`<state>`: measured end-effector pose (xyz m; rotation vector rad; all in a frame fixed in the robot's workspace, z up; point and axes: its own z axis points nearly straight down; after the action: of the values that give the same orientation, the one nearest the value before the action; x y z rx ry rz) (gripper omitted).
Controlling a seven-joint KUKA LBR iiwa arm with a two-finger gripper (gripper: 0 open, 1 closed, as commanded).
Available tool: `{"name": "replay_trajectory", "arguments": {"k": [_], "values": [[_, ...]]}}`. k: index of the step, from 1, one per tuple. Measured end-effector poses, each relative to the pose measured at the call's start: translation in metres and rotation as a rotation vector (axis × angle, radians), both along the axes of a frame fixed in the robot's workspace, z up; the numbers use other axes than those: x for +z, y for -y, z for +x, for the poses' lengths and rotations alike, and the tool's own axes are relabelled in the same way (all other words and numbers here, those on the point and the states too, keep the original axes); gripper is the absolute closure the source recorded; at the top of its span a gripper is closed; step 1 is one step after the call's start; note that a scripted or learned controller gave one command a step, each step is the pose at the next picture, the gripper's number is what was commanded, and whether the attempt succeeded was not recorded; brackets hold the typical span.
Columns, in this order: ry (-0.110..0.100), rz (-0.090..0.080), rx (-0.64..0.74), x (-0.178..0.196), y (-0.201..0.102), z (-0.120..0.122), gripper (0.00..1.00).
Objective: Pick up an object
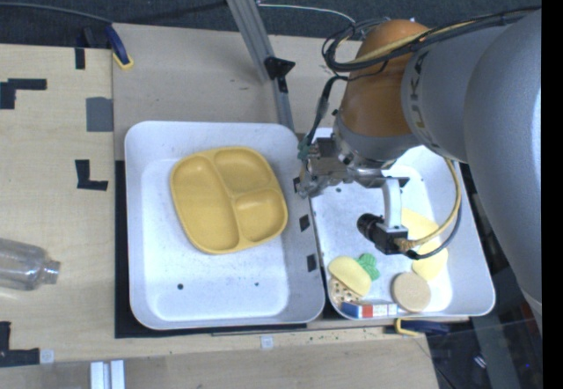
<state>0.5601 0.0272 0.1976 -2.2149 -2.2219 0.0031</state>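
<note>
Two white bins sit on the table (53,132). The left bin (141,229) holds one yellow plate (230,199). The right bin (464,287), right of the plate, holds one yellow lump (348,273), one green piece (369,266) and one tan disc (411,291). The end effector (310,178) hovers just right of the plate; whether it is apart or together cannot be told.

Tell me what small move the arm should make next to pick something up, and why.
Probably slide the gripper toward the near edge of the right shallow white bin, over the round tan disc. The gripper sits by the wall between the bins, apart from the disc and the yellow oblong block beside it.
</note>
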Motion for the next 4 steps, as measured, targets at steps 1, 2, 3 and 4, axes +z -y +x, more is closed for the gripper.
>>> {"name": "replay_trajectory", "arguments": {"k": [1, 2, 3, 4], "values": [[0.006, -0.002, -0.002, 0.027, 0.022, 0.024, 1.0], [0.0, -0.002, -0.001, 0.023, 0.003, -0.016, 1.0], [0.006, -0.002, 0.001, 0.026, 0.004, 0.043, 1.0], [0.0, -0.004, -0.007, 0.015, 0.047, 0.023, 1.0]]}}
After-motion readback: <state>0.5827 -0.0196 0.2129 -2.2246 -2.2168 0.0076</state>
